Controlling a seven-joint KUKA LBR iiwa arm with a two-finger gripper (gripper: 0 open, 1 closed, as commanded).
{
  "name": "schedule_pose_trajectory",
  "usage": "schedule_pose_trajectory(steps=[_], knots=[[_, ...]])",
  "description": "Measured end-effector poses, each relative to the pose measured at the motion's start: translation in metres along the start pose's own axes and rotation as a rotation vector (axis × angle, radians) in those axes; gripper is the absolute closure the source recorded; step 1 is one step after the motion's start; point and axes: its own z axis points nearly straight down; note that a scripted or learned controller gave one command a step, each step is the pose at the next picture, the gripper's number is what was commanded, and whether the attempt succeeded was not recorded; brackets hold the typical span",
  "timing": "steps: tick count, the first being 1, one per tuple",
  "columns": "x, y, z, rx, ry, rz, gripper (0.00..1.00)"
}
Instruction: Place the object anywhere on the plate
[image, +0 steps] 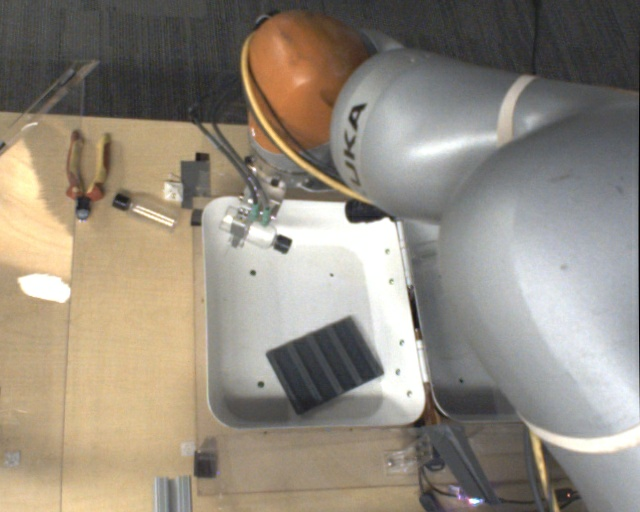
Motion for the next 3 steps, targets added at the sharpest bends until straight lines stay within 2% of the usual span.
schedule_pose_trajectory(steps=[1, 2, 3], knots=[[0.008, -0.003, -0.024, -0.001, 0.0, -0.53, 1.0], [-0.011, -0.002, 0.102, 0.005, -0.002, -0.509, 1.0], [-0.008, 0.004, 0.014, -0.003, -0.002, -0.965, 1.0]])
